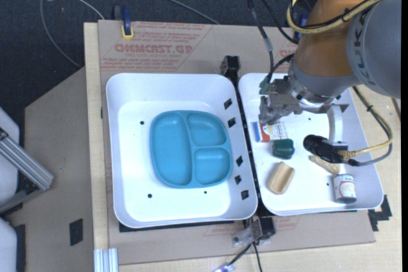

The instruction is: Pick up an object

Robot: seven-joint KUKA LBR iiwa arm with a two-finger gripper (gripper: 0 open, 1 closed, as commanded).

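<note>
My gripper (270, 110) hangs over the left part of the right bin (366, 200), at the end of the grey arm with the orange band. Right under it lies a small flat packet (272, 132) printed in red, white and blue, partly covered by the gripper. Just below the packet sits a dark green lump (283, 149). Closer to the front lies a tan cylinder (280, 178). A small white bottle (345, 188) with a red label stands at the front right of this bin. Nothing can be seen held.
The left bin (121, 137) holds a blue divided plate (190, 148). A black divider (241, 137) runs between the two bins. Cardboard (159, 41) lies under the bins, and cables trail on the dark floor behind.
</note>
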